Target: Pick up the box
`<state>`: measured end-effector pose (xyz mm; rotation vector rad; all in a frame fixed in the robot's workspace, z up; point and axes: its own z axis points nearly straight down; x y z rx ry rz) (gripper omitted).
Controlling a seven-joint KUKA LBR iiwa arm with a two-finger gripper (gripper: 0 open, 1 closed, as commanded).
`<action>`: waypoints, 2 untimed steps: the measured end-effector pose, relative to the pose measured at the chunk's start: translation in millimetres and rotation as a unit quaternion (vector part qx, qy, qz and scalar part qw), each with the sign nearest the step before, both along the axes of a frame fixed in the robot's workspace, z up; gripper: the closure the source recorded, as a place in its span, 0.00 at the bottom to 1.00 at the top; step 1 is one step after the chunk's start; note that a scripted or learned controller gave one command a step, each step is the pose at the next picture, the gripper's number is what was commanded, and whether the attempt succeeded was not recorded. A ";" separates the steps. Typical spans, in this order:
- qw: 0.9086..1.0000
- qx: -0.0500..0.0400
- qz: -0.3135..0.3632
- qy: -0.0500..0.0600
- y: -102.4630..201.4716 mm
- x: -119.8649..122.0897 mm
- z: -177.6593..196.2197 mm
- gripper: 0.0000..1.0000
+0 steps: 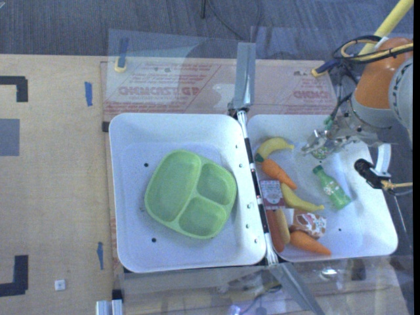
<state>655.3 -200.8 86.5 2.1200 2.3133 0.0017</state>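
The box (pixel 270 193) is a small red and white carton lying flat by the left wall of the right bin (pixel 367 238). It sits between an orange carrot (pixel 278 172) and a hot dog (pixel 278 228). My gripper (pixel 321 143) hangs over the far part of the right bin, up and to the right of the box and well apart from it. It is just above the cap end of a green bottle (pixel 331 188). Nothing shows in the gripper.
The right bin also holds two yellow bananas (pixel 274 146) (pixel 300 202), a second carrot (pixel 310 243) and a small red and white packet (pixel 311 223). A green divided plate (pixel 190 193) lies in the left bin (pixel 131 143). A metal divider (pixel 244 77) stands behind the bins.
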 end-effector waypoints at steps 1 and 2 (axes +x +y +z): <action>1.000 -0.002 0.002 -0.003 1.2 2.1 12.1 1.00; 1.000 -0.002 0.002 -0.003 1.3 2.2 12.2 0.00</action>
